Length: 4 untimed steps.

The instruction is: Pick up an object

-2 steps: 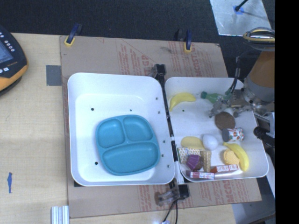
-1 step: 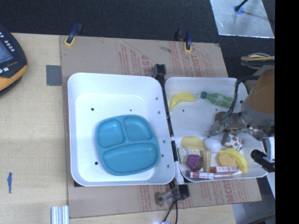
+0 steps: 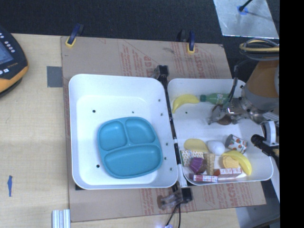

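Observation:
The right bin (image 3: 190,125) holds a yellow banana (image 3: 185,101) at its far left, a green bottle (image 3: 213,98) lying near the back wall, and a cluster along the front: a pale yellow lemon-like piece (image 3: 195,145), a white egg (image 3: 216,147), a small can (image 3: 236,143), a second banana (image 3: 240,161), a purple item (image 3: 196,165) and flat packets (image 3: 216,176). My gripper (image 3: 223,118) hangs low over the back right of this bin, just right of the green bottle, above a brownish object that I cannot make out. I see nothing clearly held.
The left bin (image 3: 85,103) carries a blue divided plate (image 3: 129,146). A yellow-and-black device (image 3: 9,61) lies at the bench's far left. Clamps (image 3: 191,41) pin the cardboard sheet at the back. A cable mount (image 3: 162,72) sits between the bins.

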{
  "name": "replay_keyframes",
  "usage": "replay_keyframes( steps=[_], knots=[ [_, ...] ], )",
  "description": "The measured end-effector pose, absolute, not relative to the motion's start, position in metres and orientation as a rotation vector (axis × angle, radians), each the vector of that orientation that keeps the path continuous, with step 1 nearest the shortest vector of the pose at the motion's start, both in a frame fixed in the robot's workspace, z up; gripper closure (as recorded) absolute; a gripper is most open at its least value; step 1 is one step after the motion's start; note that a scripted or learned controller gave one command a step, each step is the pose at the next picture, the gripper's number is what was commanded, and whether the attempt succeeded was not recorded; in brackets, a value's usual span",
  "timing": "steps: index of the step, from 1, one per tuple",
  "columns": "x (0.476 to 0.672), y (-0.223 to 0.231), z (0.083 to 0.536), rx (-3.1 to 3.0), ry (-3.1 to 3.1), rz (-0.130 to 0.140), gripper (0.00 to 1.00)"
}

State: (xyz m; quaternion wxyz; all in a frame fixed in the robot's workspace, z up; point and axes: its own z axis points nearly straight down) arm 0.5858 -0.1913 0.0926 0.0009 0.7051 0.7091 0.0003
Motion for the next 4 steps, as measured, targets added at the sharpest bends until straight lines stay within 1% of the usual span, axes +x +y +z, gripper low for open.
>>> replay_keyframes(
  steps=[1,2,3,4],
  knots=[
    [0.508,-0.214,0.114,2.225,2.224,-0.008,0.0],
    [0.511,-0.213,0.124,2.218,2.228,-0.004,1.0],
    [0.475,-0.147,0.196,2.213,2.234,0.002,1.0],
    [0.499,-0.176,0.253,2.213,2.223,0.001,1.0]
  ],
)
